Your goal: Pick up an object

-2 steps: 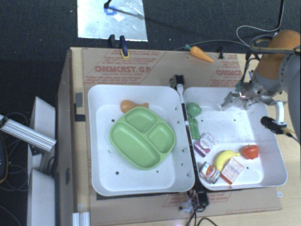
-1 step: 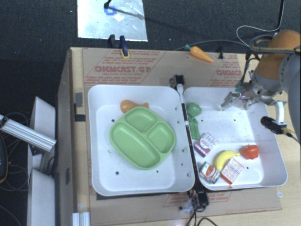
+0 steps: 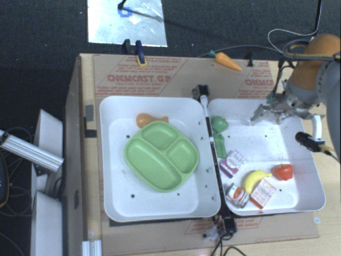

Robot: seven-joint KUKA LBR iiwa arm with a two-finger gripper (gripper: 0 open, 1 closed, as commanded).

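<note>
Plastic and card on the bench.
Smooth matt green plastic tray (image 3: 161,155), glossy white bins (image 3: 118,116), glossy yellow banana (image 3: 253,179), printed brown cardboard (image 3: 160,76) underneath.

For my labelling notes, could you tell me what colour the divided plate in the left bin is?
Light green; the divided plate shows plainly in the camera view.

A brown cardboard sheet (image 3: 160,76) printed with red lettering lies under 2 white bins (image 3: 112,159). On its far edge rest an orange carrot (image 3: 228,61) and a blue-and-yellow clamp (image 3: 140,52). Beyond, a shiny foil sheet (image 3: 126,15) lies on dark carpet (image 3: 37,41).
</note>
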